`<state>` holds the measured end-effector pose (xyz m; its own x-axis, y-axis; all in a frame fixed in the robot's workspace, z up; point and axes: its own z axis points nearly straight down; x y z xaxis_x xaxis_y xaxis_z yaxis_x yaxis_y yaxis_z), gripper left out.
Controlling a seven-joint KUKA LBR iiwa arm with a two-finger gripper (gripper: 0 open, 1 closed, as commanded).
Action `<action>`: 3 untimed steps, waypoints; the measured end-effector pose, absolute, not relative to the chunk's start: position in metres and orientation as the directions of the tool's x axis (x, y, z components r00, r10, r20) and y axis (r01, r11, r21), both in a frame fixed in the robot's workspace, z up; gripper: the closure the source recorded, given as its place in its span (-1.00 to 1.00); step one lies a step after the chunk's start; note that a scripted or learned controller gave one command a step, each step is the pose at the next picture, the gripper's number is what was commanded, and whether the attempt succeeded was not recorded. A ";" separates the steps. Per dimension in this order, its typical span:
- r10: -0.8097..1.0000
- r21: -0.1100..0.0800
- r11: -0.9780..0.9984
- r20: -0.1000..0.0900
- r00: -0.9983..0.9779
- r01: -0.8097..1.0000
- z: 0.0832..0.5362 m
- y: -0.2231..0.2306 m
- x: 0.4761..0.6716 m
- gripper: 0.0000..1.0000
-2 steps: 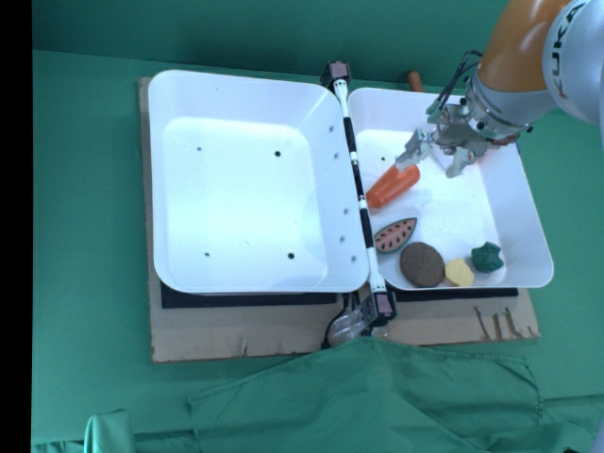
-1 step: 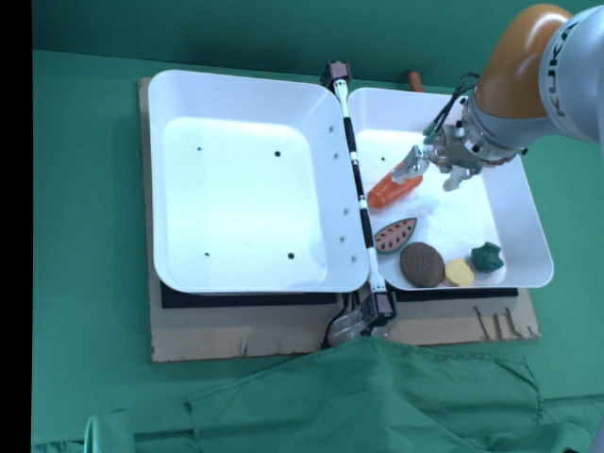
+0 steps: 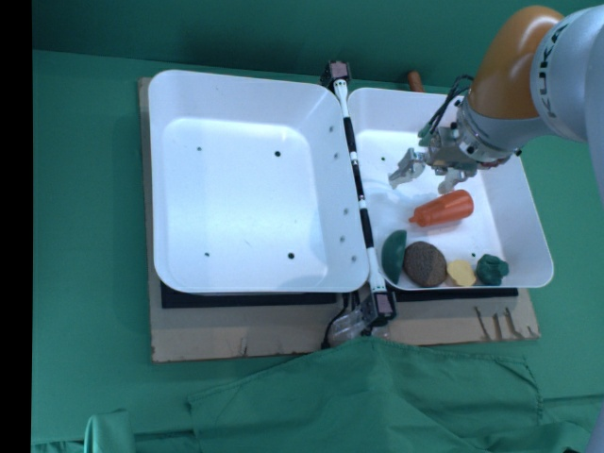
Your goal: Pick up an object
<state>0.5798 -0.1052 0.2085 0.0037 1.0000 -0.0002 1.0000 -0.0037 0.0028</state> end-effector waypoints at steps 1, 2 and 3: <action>1.000 0.019 -0.005 -0.003 0.005 1.000 0.185 -0.119 0.540 -1.00; 1.000 0.027 -0.007 -0.007 0.007 1.000 0.198 -0.121 0.542 1.00; 1.000 0.014 -0.004 -0.005 0.004 1.000 0.294 -0.134 0.533 1.00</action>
<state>0.5326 -0.1339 0.2936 0.0038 1.0000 -0.0046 0.9999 -0.0037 0.0138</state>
